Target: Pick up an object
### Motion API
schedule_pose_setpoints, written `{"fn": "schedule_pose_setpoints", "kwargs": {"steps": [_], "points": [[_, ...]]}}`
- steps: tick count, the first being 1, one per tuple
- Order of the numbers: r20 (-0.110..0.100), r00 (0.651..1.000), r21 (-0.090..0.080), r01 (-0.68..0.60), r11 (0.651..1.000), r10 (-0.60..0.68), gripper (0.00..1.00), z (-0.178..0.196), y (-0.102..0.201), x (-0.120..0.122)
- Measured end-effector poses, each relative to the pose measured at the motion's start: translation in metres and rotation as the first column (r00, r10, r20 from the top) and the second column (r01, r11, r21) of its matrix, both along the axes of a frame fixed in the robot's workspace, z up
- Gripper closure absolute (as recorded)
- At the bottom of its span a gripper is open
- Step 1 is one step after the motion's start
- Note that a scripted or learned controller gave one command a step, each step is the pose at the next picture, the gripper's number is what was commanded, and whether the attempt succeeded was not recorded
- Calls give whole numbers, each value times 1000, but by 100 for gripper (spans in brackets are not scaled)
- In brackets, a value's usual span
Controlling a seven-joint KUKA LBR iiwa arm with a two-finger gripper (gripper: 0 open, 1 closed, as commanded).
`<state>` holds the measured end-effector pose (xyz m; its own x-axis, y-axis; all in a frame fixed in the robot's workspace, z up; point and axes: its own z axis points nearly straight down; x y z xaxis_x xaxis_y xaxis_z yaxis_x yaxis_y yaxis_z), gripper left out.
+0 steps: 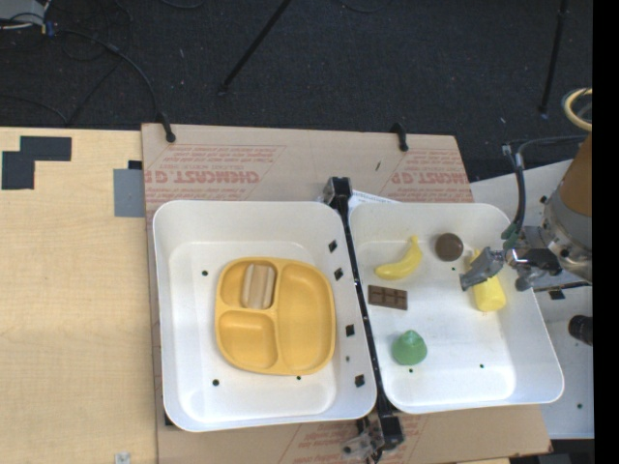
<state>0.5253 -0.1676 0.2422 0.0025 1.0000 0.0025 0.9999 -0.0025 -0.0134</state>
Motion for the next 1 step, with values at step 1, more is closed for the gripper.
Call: {"fn": "schedule_pose_setpoints", "kwargs": {"steps": [1], "points": [[12, 1000, -3, -3, 1000, 3, 0, 6, 0, 2]]}}
